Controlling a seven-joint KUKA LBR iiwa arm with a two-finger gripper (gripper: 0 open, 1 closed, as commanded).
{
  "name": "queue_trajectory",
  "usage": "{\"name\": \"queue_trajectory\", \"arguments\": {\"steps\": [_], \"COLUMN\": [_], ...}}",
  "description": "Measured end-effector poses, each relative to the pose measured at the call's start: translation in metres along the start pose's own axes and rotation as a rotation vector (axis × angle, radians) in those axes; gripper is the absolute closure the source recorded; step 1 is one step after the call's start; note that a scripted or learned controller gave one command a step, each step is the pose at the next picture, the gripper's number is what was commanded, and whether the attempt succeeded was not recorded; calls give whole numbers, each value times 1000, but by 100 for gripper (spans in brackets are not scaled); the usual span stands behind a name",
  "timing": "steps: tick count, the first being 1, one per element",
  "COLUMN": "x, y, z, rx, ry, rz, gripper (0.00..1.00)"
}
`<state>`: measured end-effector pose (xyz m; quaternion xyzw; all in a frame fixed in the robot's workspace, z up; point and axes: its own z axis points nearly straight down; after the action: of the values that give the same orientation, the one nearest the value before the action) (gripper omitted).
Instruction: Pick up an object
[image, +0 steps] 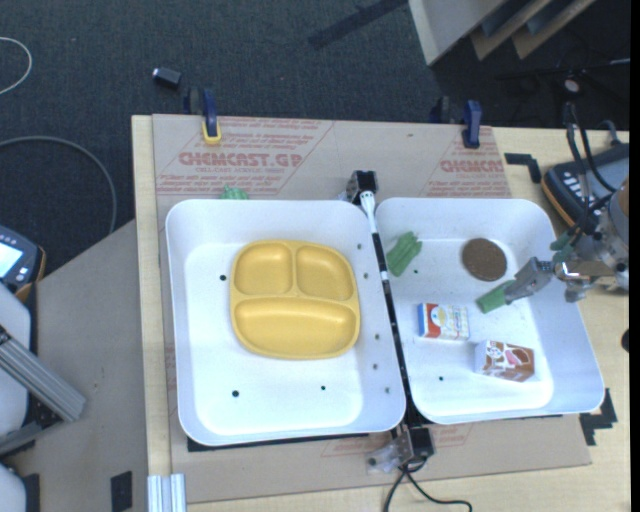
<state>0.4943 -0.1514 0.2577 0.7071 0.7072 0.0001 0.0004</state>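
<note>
The right bin (570, 385) holds several small items: a green piece (404, 253) at its left wall, a brown round disc (485, 259), a white packet with orange and blue print (443, 322) and a brown-and-white packet (508, 360). My gripper (528, 270) hangs over the right part of this bin, reaching in from the right edge. Its two green-tipped fingers (497, 297) stand spread apart, open, with nothing between them. The lower fingertip lies just right of the disc and above the two packets.
A yellow divided plate (295, 299) lies in the left bin (200, 400). A black divider bar (383, 290) runs between the bins. Blue clamps (209, 108) hold the cardboard base at the back. Cables and a dark device (580, 180) sit at the right.
</note>
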Motion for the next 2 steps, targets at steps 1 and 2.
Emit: {"name": "queue_trajectory", "arguments": {"steps": [1,2], "x": [0,73], "y": [1,22], "z": [-11,39], "rx": [-3,6], "ry": [-1,3], "rz": [-1,-5], "gripper": [100,100]}}
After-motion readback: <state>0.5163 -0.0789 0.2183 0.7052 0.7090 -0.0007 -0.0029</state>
